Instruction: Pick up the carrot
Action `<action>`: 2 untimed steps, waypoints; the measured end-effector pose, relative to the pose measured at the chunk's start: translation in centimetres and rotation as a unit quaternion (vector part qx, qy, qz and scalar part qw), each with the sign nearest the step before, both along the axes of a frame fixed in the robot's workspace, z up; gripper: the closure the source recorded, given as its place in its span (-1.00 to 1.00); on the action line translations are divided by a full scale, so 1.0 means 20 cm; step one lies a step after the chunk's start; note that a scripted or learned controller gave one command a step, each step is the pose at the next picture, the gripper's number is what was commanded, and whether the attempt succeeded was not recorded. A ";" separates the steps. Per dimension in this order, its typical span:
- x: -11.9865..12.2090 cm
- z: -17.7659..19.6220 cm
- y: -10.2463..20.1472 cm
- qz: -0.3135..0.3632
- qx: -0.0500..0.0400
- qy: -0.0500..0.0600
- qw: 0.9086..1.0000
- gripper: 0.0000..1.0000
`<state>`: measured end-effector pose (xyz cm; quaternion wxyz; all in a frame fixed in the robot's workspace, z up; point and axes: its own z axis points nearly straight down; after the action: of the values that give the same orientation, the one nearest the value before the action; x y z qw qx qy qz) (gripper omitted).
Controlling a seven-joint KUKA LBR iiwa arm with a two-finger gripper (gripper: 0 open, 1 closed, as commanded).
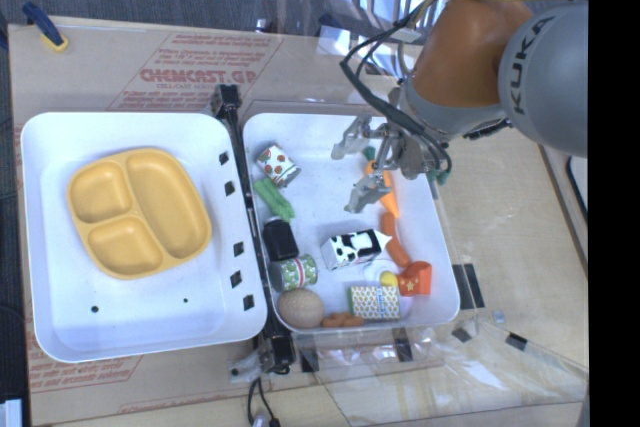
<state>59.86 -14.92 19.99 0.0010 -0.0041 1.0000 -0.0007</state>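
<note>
The carrot (388,203) is a small orange piece with a green top, lying near the right wall of the right bin (310,140). Its upper end is hidden under the gripper's body. My gripper (357,168) hangs low over the bin's upper right part, its two silver fingers (364,195) spread apart and pointing left. The fingers stand open, and the carrot lies just right of the fingertips, not between them. The grey arm with its orange band (460,55) reaches in from the upper right.
Also in the right bin are a spotted can (277,165), a green pod (275,200), a black block (279,238), a cow-patterned box (355,248), a red box (414,279) and a brown ball (300,307). The left bin (50,315) holds a yellow divided plate (140,210).
</note>
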 end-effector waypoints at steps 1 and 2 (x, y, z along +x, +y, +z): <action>0.27 -0.53 -0.30 0.116 0.001 0.002 0.993 -1.00; 0.29 -0.45 -0.29 0.119 -0.001 -0.003 0.993 1.00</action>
<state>65.58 -20.72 10.92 0.0043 -0.1230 0.9924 -0.0012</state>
